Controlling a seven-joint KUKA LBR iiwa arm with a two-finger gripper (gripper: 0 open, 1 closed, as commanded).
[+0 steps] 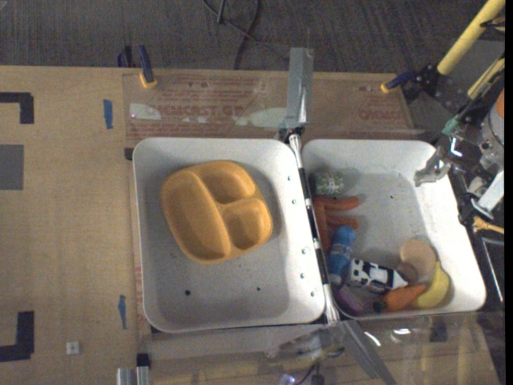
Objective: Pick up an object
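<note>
The gripper (pixel 437 165) hung at the far right corner of the right bin (pixel 385 155), above its rim, with the arm's wrist just behind it at the view's right edge. Whether it was spread or closed could not be told; nothing was seen in its grasp.

The things to choose from lay in the right bin, mostly along its left wall and near edge: a small green-labelled can (pixel 328 184) at the far end, two carrots (pixel 337 205) beside it, a blue bottle (pixel 342 243) below those, then a black-and-white cow toy (pixel 375 275), another carrot (pixel 405 296), a banana (pixel 435 288) and a tan round piece (pixel 418 256) in the near right corner. A purple item at the near edge was too hidden to name. The left bin (pixel 152 239) held an orange divided plate (pixel 216 210).

The step in hand looked like the approach, with no object yet picked. The next move would call for carrying the gripper over one item and descending. The banana and tan piece sat nearest, yet touching each other and the carrot, so a clean grasp might be hard.
</note>
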